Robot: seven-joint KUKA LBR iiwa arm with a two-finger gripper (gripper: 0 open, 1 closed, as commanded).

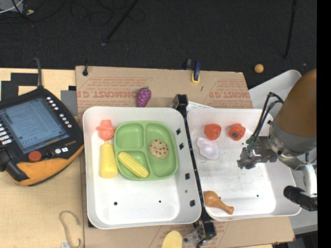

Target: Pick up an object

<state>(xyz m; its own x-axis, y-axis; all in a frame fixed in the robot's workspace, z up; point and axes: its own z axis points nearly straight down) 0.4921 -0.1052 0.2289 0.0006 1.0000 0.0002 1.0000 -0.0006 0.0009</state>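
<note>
Nearest us, at the 6 o'clock edge of the bench (31, 211), we list a yellow lemon-like toy (172, 238) below the bins and a metal hook (70, 226) toward 7 o'clock.

Right bin (279, 190): a tan drumstick toy (217, 201) lies at its near-left corner, long axis running from about 10 to 4 o'clock, thick end toward 10, narrow end toward 4. Farther in we note a pale translucent piece (207, 150), then a red-orange toy (212, 132) and a red tomato with a green top (237, 132), side by side toward 12 o'clock.

The gripper (247, 158) hangs over the middle of the right bin, at 3 o'clock of the pale piece and below the tomato, apart from both. We cannot tell whether its fingers are apart or together; nothing shows between them. The arm (300, 112) enters from 3 o'clock, its orange band uppermost, wrist angled toward 9 o'clock.

Left bin (134, 205): a green divided plate (146, 168) holds a corn cob (133, 164), lying 10 to 4 o'clock, and a cookie (159, 149). Just at 9 o'clock of the plate a yellow bottle (107, 160) lies with its axis 12 to 6, a pink-red toy (105, 129) beyond it.

Farther off: a control pendant (36, 133) at 9 o'clock, purple grapes (143, 96) on the cardboard (119, 89), a blue-yellow clamp (196, 72), an orange ball (258, 68).
</note>
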